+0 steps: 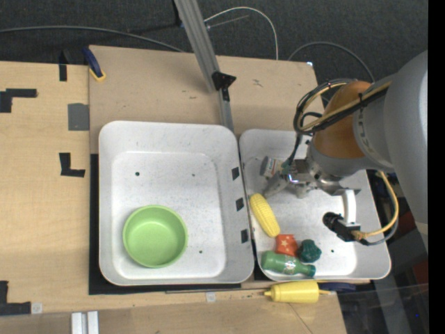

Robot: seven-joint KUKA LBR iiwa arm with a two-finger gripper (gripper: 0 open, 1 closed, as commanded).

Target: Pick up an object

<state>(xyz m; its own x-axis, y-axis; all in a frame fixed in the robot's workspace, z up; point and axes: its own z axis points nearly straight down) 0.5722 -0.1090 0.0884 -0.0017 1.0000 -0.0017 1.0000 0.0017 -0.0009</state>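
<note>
The right bin [361, 259] holds a yellow corn cob [264, 214] near its left wall. A small red-orange piece [286, 243], a dark green lump [309, 250] and a green bottle-shaped toy [287, 264] are clustered at its front. My gripper [277, 176] hangs low over the back-left part of this bin, just behind the corn cob, with nothing seen held in it. The grey arm with its orange band [344, 127] reaches in from the right and hides the middle of the bin.
In the left bin [111, 145] a light green bowl [155, 236] sits at the front left. A yellow bottle-shaped toy [295, 292] lies on the bench outside the right bin's front rim. A metal pole [201, 40] slants over the back, and cables loop behind the arm.
</note>
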